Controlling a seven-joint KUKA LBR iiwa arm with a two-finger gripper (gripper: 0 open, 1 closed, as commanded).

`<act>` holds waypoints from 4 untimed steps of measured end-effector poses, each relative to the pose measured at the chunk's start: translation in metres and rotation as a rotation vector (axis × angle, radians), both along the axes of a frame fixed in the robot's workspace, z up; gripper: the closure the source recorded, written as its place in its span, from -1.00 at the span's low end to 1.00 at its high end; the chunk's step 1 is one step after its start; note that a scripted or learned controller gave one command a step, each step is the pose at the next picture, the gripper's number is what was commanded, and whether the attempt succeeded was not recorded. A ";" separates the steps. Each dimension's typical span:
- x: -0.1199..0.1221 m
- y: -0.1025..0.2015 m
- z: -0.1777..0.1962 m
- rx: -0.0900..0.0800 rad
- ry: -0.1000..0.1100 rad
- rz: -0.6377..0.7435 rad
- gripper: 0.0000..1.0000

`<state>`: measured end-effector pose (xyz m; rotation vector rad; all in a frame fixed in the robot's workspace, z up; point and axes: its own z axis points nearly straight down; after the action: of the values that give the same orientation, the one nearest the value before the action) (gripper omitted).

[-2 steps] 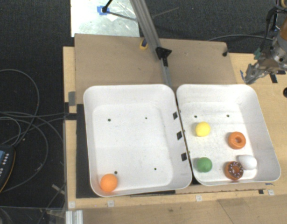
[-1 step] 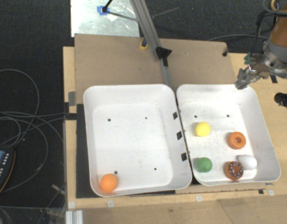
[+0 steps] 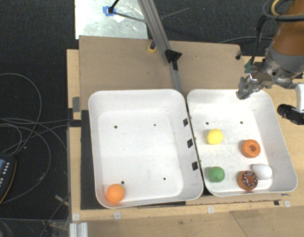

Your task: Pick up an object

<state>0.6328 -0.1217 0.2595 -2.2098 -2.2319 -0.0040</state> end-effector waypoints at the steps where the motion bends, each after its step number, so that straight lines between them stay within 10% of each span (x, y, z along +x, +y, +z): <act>1: -0.030 0.055 -0.007 0.000 0.003 0.000 1.00; 4: -0.111 0.208 -0.021 0.001 0.002 0.001 1.00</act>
<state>0.5214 0.0860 0.2390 -2.2071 -2.2315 -0.0026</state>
